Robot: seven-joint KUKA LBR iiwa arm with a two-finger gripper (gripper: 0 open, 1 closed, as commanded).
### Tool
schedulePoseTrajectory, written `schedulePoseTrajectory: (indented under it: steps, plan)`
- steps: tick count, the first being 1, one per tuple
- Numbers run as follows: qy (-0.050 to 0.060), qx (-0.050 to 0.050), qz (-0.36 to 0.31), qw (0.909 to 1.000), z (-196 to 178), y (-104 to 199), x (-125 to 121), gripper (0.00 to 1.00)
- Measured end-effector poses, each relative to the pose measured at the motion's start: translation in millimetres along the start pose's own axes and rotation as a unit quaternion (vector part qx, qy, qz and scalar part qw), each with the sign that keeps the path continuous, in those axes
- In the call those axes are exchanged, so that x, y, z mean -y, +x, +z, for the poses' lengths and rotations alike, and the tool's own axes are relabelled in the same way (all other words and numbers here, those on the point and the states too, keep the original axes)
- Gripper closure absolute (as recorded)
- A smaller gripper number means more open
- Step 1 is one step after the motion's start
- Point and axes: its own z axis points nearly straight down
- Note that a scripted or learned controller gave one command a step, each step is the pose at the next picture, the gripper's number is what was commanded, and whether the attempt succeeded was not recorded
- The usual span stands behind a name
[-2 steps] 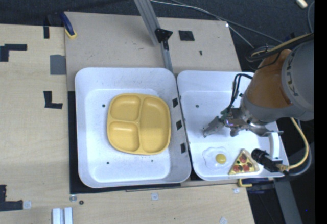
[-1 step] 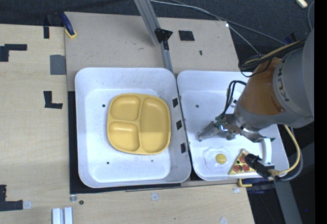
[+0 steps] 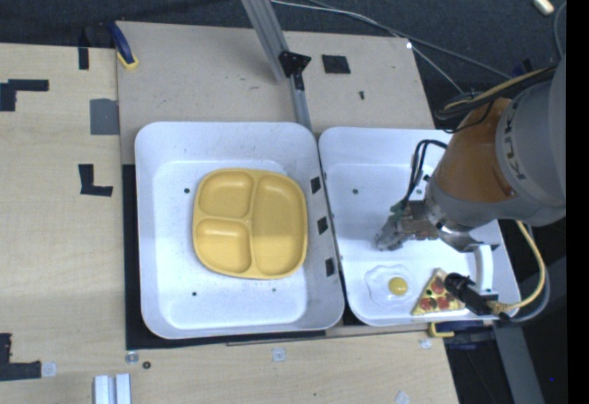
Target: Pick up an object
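The metal gripper (image 3: pixel 391 236) hung low in the right bin (image 3: pixel 363 163); whether it was open, I cannot tell. Just below it lay a flat fried egg (image 3: pixel 390 284), a triangular pizza slice (image 3: pixel 436 294) beside that.

No text, label, brand, number or sign can be read on anything here. The black tape patches (image 3: pixel 336 64) on the bench beyond the left bin (image 3: pixel 152 209) are plain, and the yellow divided plate (image 3: pixel 249 223) inside that bin bears no marking.
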Motion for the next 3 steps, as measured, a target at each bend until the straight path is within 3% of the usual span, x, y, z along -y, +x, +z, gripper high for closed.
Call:
schedulePoseTrajectory:
  steps: [1,3]
  plan:
    - [0.001,0.0,0.0,1.0,-62,4,-3,1.0]
    - [0.001,0.0,0.0,1.0,-164,0,14,1.0]
